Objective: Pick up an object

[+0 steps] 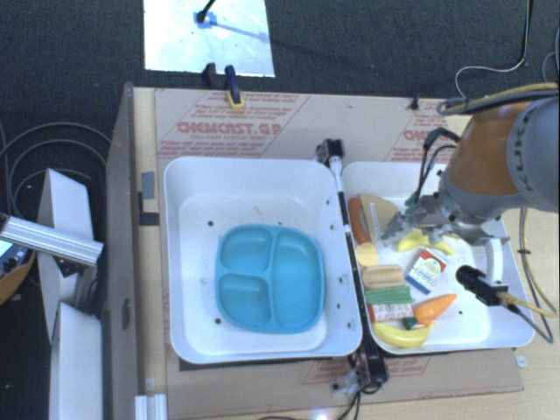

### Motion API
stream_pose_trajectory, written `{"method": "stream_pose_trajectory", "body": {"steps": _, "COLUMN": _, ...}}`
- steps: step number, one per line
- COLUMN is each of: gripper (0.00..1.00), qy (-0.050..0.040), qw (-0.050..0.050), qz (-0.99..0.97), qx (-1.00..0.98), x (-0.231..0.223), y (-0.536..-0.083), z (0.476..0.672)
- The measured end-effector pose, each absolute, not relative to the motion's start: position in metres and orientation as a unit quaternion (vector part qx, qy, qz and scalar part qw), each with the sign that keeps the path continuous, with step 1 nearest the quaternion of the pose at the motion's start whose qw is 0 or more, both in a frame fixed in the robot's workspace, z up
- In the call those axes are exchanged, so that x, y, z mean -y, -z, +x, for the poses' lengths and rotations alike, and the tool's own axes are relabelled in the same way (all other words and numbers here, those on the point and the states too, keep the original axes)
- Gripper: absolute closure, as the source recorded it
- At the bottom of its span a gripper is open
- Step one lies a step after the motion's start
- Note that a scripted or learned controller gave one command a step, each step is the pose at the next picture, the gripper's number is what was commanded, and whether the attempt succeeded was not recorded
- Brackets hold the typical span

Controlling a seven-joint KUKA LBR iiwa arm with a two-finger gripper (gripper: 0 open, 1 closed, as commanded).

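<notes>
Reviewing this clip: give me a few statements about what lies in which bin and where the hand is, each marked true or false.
1. The blue divided plate lies in the left bin. True.
2. The carrot lies in the left bin. False: it is in the right bin.
3. The hand is over the right bin. True.
4. The banana lies at the right bin's far edge. False: it lies at the near edge.
</notes>
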State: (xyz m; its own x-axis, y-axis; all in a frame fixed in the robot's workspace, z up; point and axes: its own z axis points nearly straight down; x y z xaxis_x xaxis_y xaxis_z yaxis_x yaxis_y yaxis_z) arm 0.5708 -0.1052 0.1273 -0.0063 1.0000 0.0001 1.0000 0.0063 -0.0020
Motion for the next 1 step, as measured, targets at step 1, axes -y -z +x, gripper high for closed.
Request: {"method": "stream_pose_trajectory", "body": {"steps": 1, "gripper": 0.0, "qy": 0.0006, "qw": -0.003, "qz": -0.705, "qx": 0.709, "x": 0.0846, "y": -0.084, "z": 0.6129}}
